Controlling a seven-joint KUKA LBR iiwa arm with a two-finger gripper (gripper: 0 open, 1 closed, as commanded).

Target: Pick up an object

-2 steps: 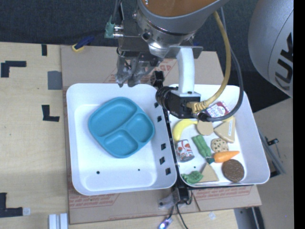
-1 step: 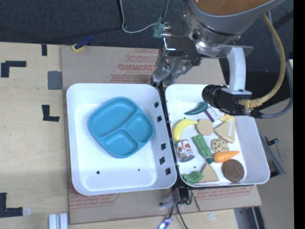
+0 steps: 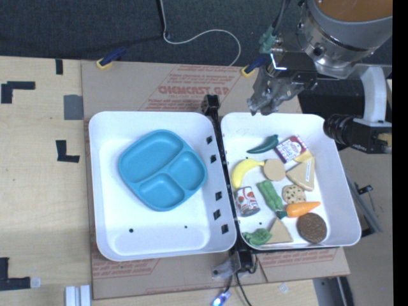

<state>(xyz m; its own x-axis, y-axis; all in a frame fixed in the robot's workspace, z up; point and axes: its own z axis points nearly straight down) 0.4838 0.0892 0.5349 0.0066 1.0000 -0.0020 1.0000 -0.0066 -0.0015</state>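
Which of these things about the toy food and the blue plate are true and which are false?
1. The blue plate lies in the left bin. True.
2. The banana lies on the blue plate. False: it lies in the right bin.
3. The end effector holds the carrot. False: the carrot lies in the right bin.
4. The end effector is above the right bin's far edge. True.
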